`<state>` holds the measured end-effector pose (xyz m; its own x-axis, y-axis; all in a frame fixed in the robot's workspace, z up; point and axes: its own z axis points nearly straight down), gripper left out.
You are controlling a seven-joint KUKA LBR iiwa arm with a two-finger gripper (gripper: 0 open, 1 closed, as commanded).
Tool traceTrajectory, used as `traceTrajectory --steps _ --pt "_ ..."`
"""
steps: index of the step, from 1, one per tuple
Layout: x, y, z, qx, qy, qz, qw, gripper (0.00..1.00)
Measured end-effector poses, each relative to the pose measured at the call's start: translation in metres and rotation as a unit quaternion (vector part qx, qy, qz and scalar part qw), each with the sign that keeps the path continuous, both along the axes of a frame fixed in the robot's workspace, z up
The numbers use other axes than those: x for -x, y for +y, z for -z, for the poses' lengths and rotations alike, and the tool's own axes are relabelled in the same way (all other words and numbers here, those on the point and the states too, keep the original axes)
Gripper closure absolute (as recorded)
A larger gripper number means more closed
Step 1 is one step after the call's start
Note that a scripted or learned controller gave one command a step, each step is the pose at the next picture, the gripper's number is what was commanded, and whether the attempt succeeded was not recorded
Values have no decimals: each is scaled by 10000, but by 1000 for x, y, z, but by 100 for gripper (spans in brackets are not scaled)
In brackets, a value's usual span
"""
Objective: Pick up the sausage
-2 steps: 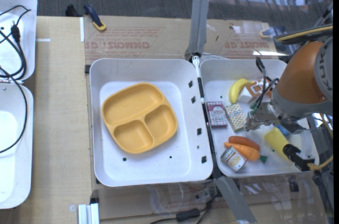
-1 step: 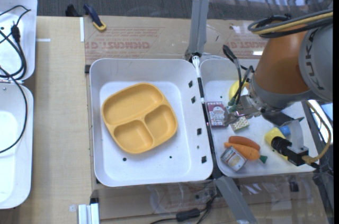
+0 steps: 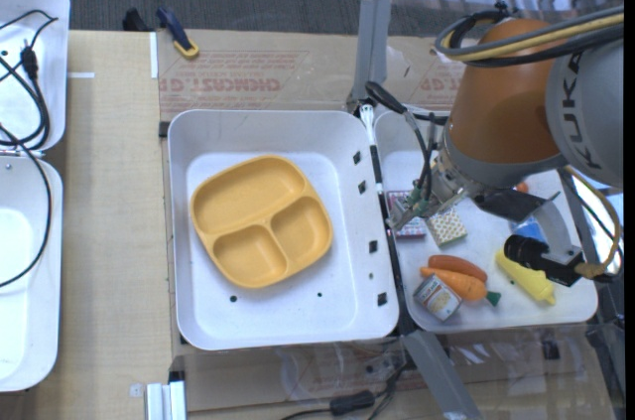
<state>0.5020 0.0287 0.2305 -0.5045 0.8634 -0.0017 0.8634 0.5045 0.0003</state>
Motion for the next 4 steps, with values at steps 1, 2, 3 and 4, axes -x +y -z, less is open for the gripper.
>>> traceTrajectory --steps 1,2,3,4 --pt "-14 75 49 1 24 -1218 9926 100" --pt "4 123 40 -3 11 -3325 9431 100" --pt "18 165 -8 0 -7 -5297 8482 100" --pt "-1 162 -92 2 -4 -5803 8144 100"
